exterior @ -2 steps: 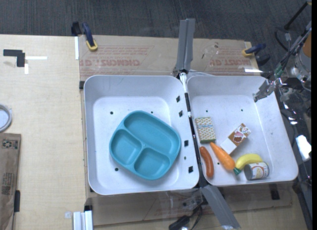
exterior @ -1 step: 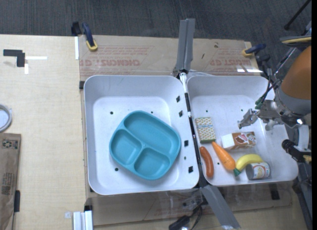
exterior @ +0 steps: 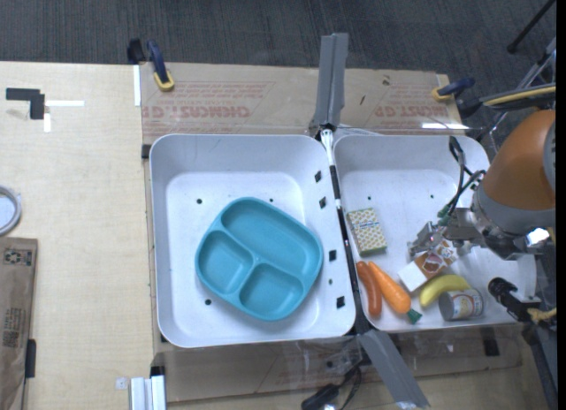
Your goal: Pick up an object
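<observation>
In the right bin, my gripper hangs low over a cluster of objects near the bin's right side. Right below it lies a small white and red packet. A yellow banana and a grey can lie just in front of that. Two orange carrots rest near the bin's front left, and a green and tan box sits behind them. The arm's orange band rises to the right of the gripper.
A blue divided plate lies tilted in the left bin. A grey divider post stands between the bins at the back. Clamps hold the cardboard behind. A tape roll lies at the far left.
</observation>
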`<state>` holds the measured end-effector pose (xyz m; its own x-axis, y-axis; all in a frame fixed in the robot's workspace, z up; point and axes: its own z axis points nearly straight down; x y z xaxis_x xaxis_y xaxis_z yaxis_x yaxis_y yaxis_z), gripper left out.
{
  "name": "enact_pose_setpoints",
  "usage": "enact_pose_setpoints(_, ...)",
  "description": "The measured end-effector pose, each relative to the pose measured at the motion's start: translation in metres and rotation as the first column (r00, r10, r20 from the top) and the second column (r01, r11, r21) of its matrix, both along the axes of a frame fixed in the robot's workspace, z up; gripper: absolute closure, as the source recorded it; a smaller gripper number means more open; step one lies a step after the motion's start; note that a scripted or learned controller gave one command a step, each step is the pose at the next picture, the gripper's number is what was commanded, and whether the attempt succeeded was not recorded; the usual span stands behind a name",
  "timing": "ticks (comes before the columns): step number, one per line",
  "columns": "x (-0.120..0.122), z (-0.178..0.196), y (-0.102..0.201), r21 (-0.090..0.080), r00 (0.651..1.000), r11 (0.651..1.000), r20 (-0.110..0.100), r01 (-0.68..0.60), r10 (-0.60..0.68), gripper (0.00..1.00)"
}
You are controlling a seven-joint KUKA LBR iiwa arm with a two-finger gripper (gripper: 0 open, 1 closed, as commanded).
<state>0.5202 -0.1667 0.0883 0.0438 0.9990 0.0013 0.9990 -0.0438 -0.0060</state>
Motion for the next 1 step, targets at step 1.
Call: enact_pose_setpoints(1, -0.0001, 0.0061, -0.0009, 0.001, 1.0, 1.0, -0.004, 0.003, -0.003, 1.0)
